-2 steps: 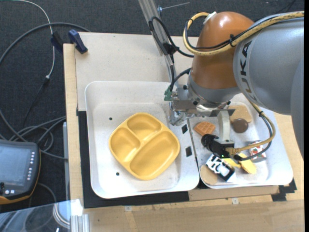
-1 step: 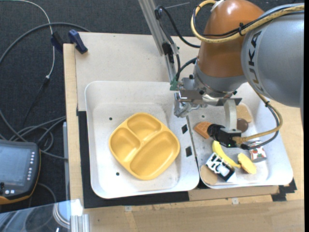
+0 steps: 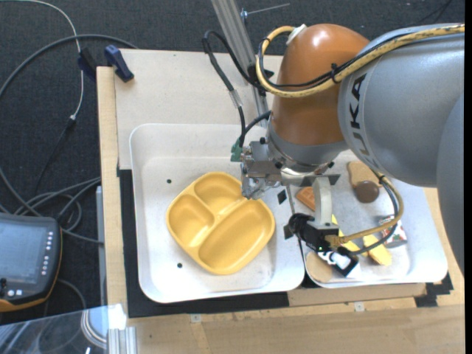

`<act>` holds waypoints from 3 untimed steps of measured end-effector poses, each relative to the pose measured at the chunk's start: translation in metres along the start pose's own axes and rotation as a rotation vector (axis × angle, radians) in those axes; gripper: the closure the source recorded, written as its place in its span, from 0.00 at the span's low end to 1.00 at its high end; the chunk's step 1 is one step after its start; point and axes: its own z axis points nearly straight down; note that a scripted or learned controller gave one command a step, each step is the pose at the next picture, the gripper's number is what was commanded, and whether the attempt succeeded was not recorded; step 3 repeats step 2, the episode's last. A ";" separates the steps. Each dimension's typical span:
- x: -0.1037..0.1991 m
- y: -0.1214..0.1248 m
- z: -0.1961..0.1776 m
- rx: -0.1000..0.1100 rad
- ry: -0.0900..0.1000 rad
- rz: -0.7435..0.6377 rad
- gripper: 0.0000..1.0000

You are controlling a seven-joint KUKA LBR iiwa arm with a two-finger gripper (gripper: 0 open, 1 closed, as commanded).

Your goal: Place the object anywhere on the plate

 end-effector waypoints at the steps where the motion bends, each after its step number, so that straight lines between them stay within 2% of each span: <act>1: -0.069 0.003 -0.056 -0.014 -0.003 0.012 1.00; 2: -0.019 0.002 0.007 0.004 -0.001 0.001 1.00; 3: -0.019 0.002 0.007 0.004 -0.001 0.001 1.00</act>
